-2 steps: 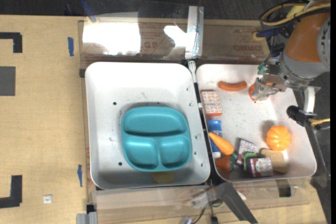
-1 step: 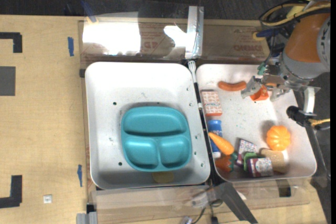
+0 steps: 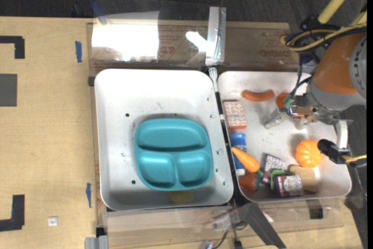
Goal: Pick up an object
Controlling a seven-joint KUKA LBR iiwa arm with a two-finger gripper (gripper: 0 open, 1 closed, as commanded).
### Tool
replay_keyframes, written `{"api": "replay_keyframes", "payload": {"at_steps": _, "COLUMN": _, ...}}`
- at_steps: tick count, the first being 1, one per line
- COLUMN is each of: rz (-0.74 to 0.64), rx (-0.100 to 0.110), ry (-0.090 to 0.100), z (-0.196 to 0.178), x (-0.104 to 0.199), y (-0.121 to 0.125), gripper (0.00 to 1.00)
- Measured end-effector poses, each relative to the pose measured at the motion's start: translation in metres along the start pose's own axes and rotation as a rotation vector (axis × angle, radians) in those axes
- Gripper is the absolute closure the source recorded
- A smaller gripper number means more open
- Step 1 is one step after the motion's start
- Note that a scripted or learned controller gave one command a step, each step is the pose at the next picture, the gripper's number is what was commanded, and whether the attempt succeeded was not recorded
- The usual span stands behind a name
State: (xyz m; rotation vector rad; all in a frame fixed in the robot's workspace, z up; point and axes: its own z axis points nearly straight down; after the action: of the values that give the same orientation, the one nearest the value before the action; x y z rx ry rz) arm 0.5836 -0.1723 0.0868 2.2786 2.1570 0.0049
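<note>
Well, from my console the things to pick from all sit in the right bin point(image 3: 326, 192), a shallow white tray with rounded corners; near its far wall lies a smooth orange-red sausage point(image 3: 257, 95), and against the left wall I see a small printed carton point(image 3: 234, 114) with a blue tube-shaped bottle point(image 3: 238, 144) just below it. A tapered orange carrot point(image 3: 245, 160) slants across the lower left; beside it a dark printed packet point(image 3: 271, 162) and a round can with a maroon label point(image 3: 287, 185) crowd together, touching a tan, rounded piece point(image 3: 310, 177) at the near wall. A ribbed orange pumpkin point(image 3: 308, 153) sits just above that piece, glossy and squat.

The gripper point(image 3: 287, 112) hangs low over the middle of the right bin, a grey metal finger point(image 3: 272, 119) angled down toward the floor of the tray; I cannot tell from here whether its fingers are apart or together, and I see nothing between them. The arm point(image 3: 341, 76) comes in from the right, grey with its broad orange band, cables looping above it.

The left bin point(image 3: 111, 125) holds a teal plastic plate point(image 3: 173, 152) with three moulded compartments, smooth and matte; a clear plastic sheet point(image 3: 151, 38) stands behind both bins, catching glare, on the brown cardboard-coloured bench point(image 3: 41, 143).
</note>
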Motion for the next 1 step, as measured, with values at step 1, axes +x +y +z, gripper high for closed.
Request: {"api": "replay_keyframes", "payload": {"at_steps": 1, "rz": -0.095, "rx": 0.018, "ry": 0.001, "z": 0.0021, "x": 0.0245, "y": 0.0793, "gripper": 0.0}}
